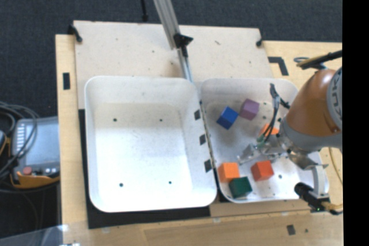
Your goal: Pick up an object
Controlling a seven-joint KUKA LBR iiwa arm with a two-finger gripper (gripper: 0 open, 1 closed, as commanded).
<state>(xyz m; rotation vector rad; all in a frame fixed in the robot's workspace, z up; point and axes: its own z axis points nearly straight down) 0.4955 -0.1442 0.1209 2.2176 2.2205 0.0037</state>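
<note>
Jaws of mine are sitting low over the right-hand bin [230, 83], and I cannot tell whether they are standing wide or narrow, because my wrist is hiding most of them. My gripper [258, 151] is hanging above the middle of that bin, with my arm [311, 109] and its orange band reaching in from the right. Nothing is showing as held.

Five blocks are lying in the right-hand bin:
- A blue cube [227, 117] is resting toward the far left part, just beside a purple cube [249, 108] to its right.
- An orange cube [230, 171] is sitting by the near left wall.
- A green cube [241, 186] is lying just in front of the orange one, close to touching it.
- A red-orange cube [262, 170] is resting just below my gripper, near it but apart from it.

The left-hand bin [87, 124] is lying alongside, its wall touching the right-hand bin's. A slanted aluminium post [162, 0] is rising from behind the bins. Both bins are resting on the wooden bench [132, 46].
</note>
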